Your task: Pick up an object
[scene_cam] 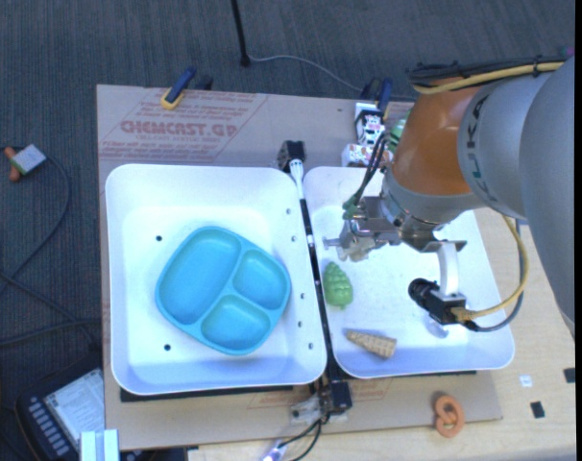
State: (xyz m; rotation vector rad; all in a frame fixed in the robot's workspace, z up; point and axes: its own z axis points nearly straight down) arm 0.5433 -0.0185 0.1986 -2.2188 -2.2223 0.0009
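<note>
The green toy near the right bin's left wall looks light and soft, best pinched across its middle; whether the claw is spread I cannot tell.

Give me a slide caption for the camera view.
Gripper poised above green toy in right bin; blue tray in left bin.

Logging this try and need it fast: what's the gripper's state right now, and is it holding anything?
Gripper: cannot be told; it hangs low over the right bin, just above the green object, with nothing seen held.
</note>
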